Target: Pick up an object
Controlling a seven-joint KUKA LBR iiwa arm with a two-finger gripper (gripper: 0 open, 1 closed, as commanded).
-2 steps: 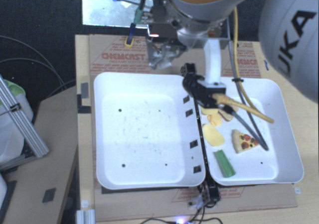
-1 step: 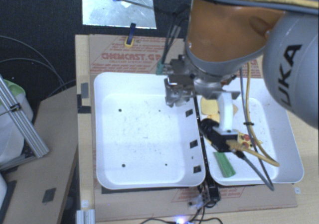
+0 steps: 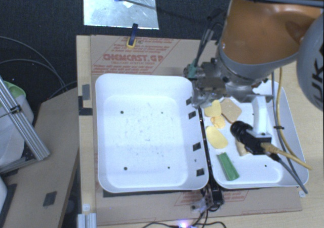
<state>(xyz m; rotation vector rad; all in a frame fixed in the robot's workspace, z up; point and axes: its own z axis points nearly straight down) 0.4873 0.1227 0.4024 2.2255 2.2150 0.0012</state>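
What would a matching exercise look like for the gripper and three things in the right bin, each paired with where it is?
Things:
1. green block
2. tan piece
3. largest yellow piece
4. gripper

Places:
a. over the far left corner of the right bin
b. nearest that bin's front edge
c. mid-bin, by its left wall
d. far half of the bin, close to the gripper

Pairs: 1-b, 2-d, 3-c, 4-a.

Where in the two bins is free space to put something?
The left bin is bare wall to wall. In the right bin, only the near corner right of the green stick is free; yellow and tan pieces crowd by the gripper.
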